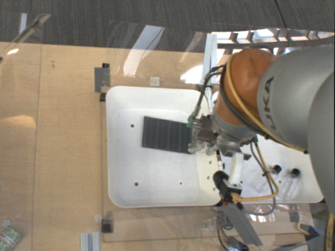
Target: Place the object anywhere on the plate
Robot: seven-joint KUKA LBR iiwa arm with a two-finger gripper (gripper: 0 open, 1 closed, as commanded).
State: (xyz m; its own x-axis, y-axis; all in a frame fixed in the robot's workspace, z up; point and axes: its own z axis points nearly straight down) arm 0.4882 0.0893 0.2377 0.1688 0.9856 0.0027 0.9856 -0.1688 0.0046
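Hand (198, 136) of a grey KUKA arm (293, 98), orange band above the wrist, hangs over the inner edge of the left white bin (120, 156) on a pale wooden tabletop (52, 140), its working end pressed close against the right edge of a dark, ribbed rectangular slab (166, 135). Whether the hand is wide, narrow or closed on anything cannot be told from this slanted overhead view; the wrist housing and a tangle of cables cover that part.

The dark slab lies flat on the bin floor, directly to the view's left of the hand and touching or all but touching it. Its long axis runs roughly left to right across the bin, slightly tilted, so that its short right-hand end is the one that meets the hand. The slab appears to be the task's thing, though whether it is the object or the plate is not plain, and no separate dish can be made out. The right bin (309, 192) sits beneath and behind the arm, on the far side of the hand from the slab, with a few small dark fittings on its floor.

Judged from the layout, the coming move turns on that short end: any grip would have to come in along the slab's length from the right.
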